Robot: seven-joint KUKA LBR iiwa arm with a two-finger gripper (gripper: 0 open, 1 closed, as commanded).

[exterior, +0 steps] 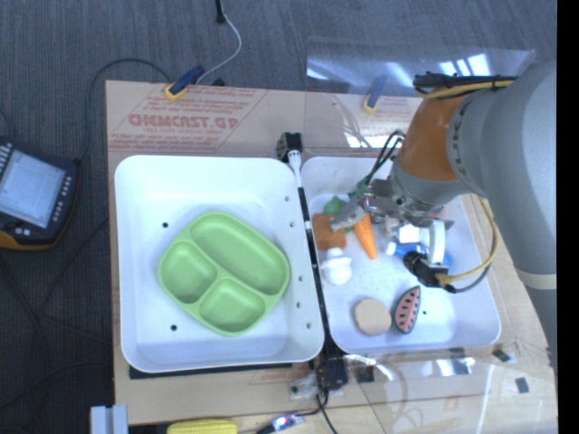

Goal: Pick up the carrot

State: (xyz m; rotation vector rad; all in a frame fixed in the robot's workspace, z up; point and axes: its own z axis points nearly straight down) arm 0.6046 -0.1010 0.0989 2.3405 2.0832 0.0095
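The carrot (365, 238) is a small orange cone lying in the right bin (470, 319), near its upper middle, with its tip pointing toward the front. My gripper (378, 208) hangs directly over the carrot's thick end, below the grey wrist and its orange band (432, 145). The gripper's body hides the carrot's top and the point where the two meet. I cannot see whether the carrot is between anything.
Around the carrot lie a brown-orange piece (327, 234), a green piece (338, 208), a white lump (337, 268), a blue-and-white item (412, 236), a beige round (370, 316) and a watermelon slice (407, 310). The left bin (145, 333) holds a green divided plate (226, 271).
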